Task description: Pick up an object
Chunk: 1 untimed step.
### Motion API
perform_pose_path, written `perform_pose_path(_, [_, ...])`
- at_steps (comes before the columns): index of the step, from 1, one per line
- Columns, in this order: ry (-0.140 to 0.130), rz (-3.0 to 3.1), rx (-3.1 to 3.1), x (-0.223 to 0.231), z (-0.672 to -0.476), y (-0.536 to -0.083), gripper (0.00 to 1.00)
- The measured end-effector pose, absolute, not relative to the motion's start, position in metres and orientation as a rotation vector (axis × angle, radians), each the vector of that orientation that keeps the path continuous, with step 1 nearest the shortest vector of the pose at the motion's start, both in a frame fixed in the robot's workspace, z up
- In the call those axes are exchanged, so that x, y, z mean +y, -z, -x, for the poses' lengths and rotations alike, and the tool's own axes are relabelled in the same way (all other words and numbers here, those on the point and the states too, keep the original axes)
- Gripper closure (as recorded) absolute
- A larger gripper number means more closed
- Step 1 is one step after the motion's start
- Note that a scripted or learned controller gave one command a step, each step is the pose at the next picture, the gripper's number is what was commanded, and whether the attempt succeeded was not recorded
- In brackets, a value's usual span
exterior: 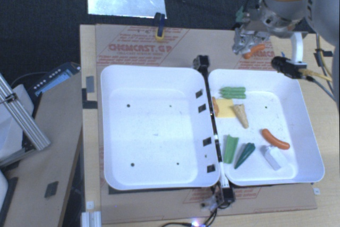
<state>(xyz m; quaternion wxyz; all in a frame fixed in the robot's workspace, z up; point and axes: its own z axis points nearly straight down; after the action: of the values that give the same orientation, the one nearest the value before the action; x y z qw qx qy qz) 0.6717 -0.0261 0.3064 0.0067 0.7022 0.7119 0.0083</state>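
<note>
You can read "CHEMCAST GP" in red on the brown sheet behind the left bin. Up right, your gripper hangs above the right bin's far rim, fingers closed on a small orange carrot-like piece lifted well clear of that bin.
</note>
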Motion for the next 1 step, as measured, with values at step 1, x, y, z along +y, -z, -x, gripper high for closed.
perform_pose_path(1, [-0.015,-2.205,2.231,0.0438,-0.6469,-0.3793,1.0])
